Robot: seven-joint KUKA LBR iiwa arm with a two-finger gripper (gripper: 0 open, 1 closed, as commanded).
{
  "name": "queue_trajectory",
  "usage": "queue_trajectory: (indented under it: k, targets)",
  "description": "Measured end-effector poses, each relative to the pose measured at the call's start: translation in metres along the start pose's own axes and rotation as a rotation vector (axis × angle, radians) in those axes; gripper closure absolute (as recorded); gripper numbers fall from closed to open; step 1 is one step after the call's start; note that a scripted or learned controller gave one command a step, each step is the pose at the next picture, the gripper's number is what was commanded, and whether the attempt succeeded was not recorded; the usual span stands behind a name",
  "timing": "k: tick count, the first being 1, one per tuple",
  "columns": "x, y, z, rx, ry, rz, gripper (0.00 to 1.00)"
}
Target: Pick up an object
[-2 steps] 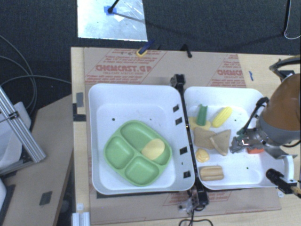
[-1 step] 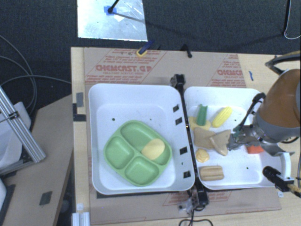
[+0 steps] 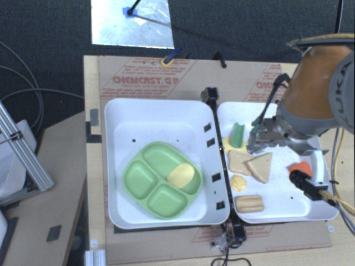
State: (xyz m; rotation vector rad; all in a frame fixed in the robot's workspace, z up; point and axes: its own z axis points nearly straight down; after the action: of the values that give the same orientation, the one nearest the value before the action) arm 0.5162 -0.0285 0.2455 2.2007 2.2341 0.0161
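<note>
My gripper [image 3: 256, 146] hangs low over the right bin [image 3: 277, 212], its tip beside a green block [image 3: 238, 134] and just above two tan bread-like wedges [image 3: 254, 164]. A small round yellow piece [image 3: 238, 183] and a tan bun-shaped roll [image 3: 249, 203] lie nearer the front of that bin. An orange piece [image 3: 302, 167] sits at the right, partly behind the arm's black cable fitting. The arm's body hides the bin's back right part.
The left bin [image 3: 161, 112] holds a green divided plate [image 3: 161, 186] with a pale yellow lemon-like object [image 3: 181, 175] in one compartment. A black divider [image 3: 217, 154] runs between the bins. Cardboard lies under both bins.
</note>
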Motion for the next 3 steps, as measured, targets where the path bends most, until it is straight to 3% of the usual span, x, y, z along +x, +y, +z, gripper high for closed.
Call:
queue_trajectory:
  k: [1, 2, 3]
  targets:
    - [0.010, -0.003, 0.065, 0.016, -0.002, 0.011, 1.00]
    - [0.035, -0.017, 0.046, 0.010, -0.001, 0.008, 1.00]
    - [0.078, -0.017, 0.062, 0.013, -0.001, 0.007, 1.00]
